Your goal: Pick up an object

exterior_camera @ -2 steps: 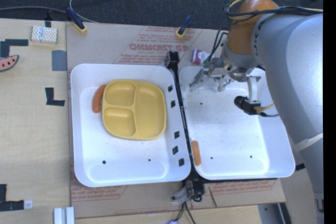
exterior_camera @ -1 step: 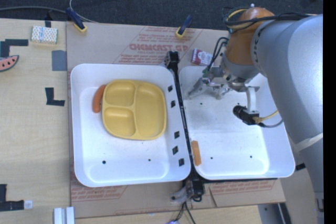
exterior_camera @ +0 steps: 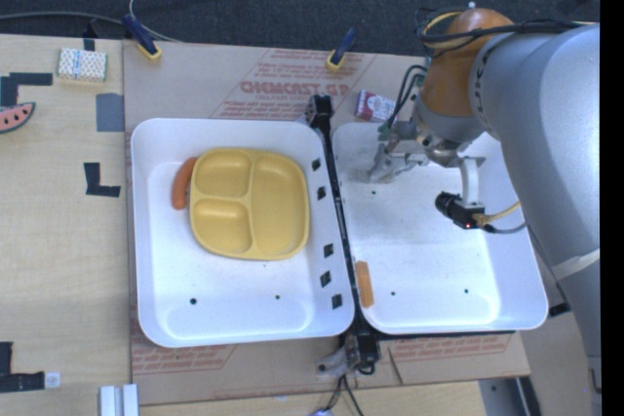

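Nearest the front edge of the tabletop (exterior_camera: 68,287), a small orange piece (exterior_camera: 364,283), carrot-like, lay in the right bin (exterior_camera: 507,307) tight against the divider between the two bins. That spot looked awkward for a grasp, since the wall left little room for a finger on that side.

Further in, the left bin (exterior_camera: 156,307) carried a yellow divided plate (exterior_camera: 250,203), lying flat and taking up most of the bin's middle. An orange sausage-shaped piece (exterior_camera: 179,184) sat touching the plate's left rim, partly tucked beside it, so it too was hemmed in on one side. Any of these could serve as the object to pick up; the task named none in particular.

Toward the back of the right bin, the pincer (exterior_camera: 382,169) hung low over the bin floor near the divider, reaching in from the right side on the grey arm (exterior_camera: 546,122) with its orange band (exterior_camera: 458,78). Whether its tips were apart or together could not be told, and nothing was seen between them. It was well apart from the orange piece at the front, so a pick there seemed to call for a move toward the front edge.

Beyond the bins, a small red packet (exterior_camera: 372,105) lay on the cardboard sheet (exterior_camera: 273,88) near the back edge.
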